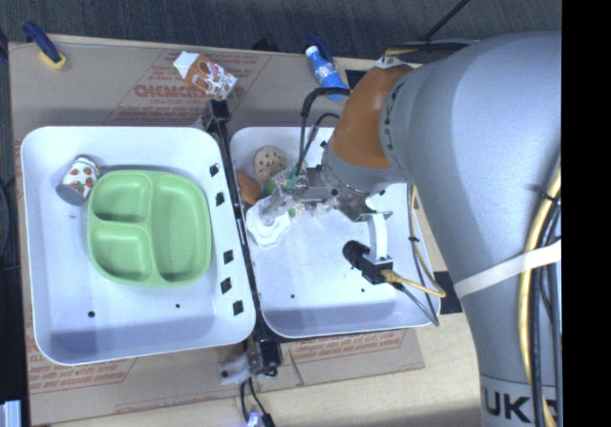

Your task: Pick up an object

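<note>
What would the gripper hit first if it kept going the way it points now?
Most likely the white object lying just beyond the gripper, near the inner wall of the right bin. Depth is unclear from above, so it could be the bin floor instead.

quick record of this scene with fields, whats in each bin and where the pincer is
left bin: green divided plate; patterned cup on its side by the plate's far-left corner
right bin: tan speckled disc, orange item, white item, all near its left wall
pincer: low over the right bin's left part, by the white item
outside bins: printed packet on the cardboard
</note>
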Robot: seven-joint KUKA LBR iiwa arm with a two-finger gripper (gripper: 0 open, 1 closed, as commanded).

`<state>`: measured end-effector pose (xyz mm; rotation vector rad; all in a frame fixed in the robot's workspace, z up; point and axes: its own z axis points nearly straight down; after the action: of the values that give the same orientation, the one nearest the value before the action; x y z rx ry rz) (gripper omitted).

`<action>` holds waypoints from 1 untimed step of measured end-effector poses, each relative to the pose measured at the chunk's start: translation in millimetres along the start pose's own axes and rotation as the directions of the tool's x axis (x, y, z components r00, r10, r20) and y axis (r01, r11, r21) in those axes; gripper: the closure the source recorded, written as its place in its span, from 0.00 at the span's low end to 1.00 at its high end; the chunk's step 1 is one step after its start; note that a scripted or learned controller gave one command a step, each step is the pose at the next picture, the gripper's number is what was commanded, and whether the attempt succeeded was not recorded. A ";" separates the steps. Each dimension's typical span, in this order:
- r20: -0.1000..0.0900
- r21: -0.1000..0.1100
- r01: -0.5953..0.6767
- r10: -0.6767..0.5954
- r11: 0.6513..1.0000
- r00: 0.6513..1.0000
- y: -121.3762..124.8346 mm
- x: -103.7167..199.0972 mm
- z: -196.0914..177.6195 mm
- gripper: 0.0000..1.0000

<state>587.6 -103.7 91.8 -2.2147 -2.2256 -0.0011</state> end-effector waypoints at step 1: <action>-0.001 0.002 0.005 -0.005 1.000 1.000 -0.1 0.1 -9.9 1.00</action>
<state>587.6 -103.5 101.7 -2.2075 -2.2302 0.0003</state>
